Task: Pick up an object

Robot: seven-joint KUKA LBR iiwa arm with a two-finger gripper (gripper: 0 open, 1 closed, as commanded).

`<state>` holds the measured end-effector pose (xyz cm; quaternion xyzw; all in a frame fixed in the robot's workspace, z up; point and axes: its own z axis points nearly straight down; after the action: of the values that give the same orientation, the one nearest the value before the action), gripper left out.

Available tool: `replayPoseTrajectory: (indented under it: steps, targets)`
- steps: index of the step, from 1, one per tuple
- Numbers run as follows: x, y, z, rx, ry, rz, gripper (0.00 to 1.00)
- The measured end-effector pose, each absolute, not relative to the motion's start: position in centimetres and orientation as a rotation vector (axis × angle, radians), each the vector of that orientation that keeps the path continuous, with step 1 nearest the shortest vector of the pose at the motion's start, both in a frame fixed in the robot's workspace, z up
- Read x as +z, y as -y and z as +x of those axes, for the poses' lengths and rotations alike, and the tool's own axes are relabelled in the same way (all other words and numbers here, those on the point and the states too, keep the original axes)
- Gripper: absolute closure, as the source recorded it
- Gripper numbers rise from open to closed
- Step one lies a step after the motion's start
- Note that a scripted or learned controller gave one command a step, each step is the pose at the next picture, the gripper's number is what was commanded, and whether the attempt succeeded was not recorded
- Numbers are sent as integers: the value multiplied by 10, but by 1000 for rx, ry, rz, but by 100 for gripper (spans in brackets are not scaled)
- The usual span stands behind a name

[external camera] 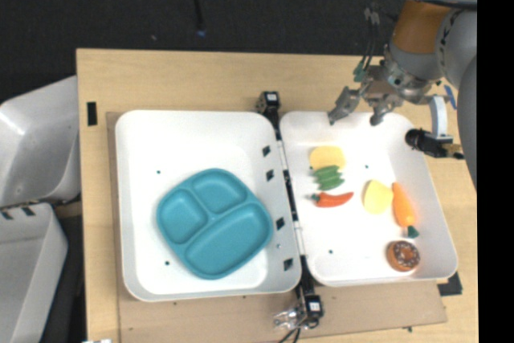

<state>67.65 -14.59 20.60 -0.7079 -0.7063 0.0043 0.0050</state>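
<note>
Left bin [132,173] blue plate [213,222], right bin [430,197] carrot [403,206], donut [402,255]

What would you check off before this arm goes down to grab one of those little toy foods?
1. Gripper open and carrying nothing: ok, its fingers are spread with only bin floor between them.
2. Gripper over the right bin: ok, it hangs above the far edge.
3. Gripper lined up over a target: not ok, the nearest piece, the yellow food, lies nearer the camera than the fingers.
4. Target free of neighbours: not ok for the green bean, which touches the yellow food and sits close to the red chili; ok for the donut, which lies alone.
5. Carrot separate from the yellow piece: cannot tell, they look to be touching.
</note>
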Motion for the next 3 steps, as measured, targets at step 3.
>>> replayPoseTrajectory:
  steps: [3]
  targets:
    - [112,146,688,4,2226,-2217,0]
